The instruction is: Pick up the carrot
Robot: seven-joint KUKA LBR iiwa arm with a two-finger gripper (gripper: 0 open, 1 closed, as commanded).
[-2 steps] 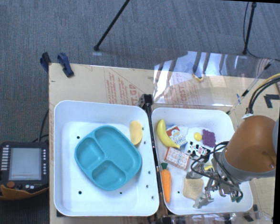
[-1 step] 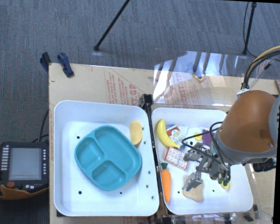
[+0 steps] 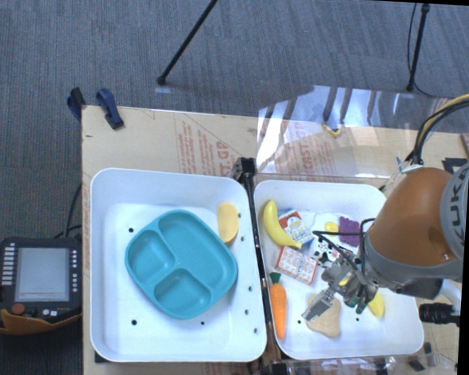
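Grey carpet surrounded cardboard-topped bench (image 3: 173,142) | two white bins (image 3: 108,214) side by side | carrot (image 3: 278,304) in right bin, left edge | gripper (image 3: 332,298) near it, fingers apart, nothing clamped | pendant (image 3: 36,283) on floor, left

Carrot (image 3: 278,307) near right bin's (image 3: 404,339) left wall, gripper (image 3: 328,300) beside.

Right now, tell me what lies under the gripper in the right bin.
Under the gripper lies a tan, wedge-shaped food toy, partly covered by it. The carrot lies apart, by the right bin's left wall. The arm covers whatever is beneath it.
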